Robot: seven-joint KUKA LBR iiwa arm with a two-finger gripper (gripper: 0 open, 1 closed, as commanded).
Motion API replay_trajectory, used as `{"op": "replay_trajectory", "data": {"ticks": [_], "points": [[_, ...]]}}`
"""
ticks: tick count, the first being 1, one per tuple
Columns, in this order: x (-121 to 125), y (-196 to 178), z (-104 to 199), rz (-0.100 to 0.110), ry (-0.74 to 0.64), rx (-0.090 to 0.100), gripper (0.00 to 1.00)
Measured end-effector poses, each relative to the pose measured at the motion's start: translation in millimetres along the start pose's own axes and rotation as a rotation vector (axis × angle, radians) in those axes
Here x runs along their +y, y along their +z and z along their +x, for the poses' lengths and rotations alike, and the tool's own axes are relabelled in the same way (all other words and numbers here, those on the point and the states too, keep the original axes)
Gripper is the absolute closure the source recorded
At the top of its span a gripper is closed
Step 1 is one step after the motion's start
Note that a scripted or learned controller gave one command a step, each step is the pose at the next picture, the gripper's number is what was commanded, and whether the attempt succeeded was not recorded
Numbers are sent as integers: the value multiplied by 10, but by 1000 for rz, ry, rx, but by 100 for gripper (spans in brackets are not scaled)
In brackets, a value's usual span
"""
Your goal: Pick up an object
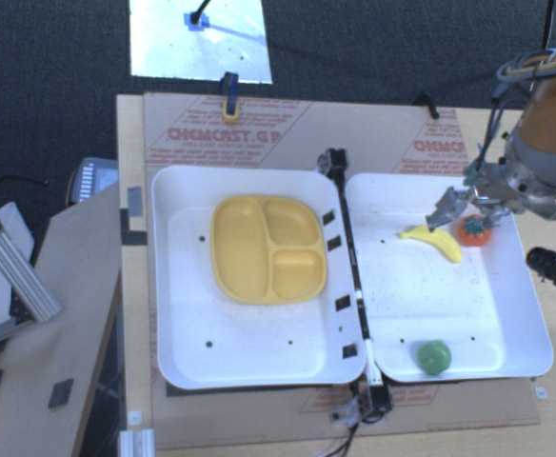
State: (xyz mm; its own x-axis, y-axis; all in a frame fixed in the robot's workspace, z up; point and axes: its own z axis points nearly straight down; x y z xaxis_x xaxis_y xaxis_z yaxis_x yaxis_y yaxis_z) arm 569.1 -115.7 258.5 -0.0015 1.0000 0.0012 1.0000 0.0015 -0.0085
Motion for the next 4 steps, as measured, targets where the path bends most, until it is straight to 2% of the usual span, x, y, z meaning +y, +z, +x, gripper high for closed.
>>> {"op": "replay_trajectory", "data": {"ticks": [1, 2, 4], "points": [[19, -54, 2, -10, -2, -1, 0], [40, 561, -44, -5, 1, -1, 0], [40, 1475, -140, -6, 1, -1, 0]]}}
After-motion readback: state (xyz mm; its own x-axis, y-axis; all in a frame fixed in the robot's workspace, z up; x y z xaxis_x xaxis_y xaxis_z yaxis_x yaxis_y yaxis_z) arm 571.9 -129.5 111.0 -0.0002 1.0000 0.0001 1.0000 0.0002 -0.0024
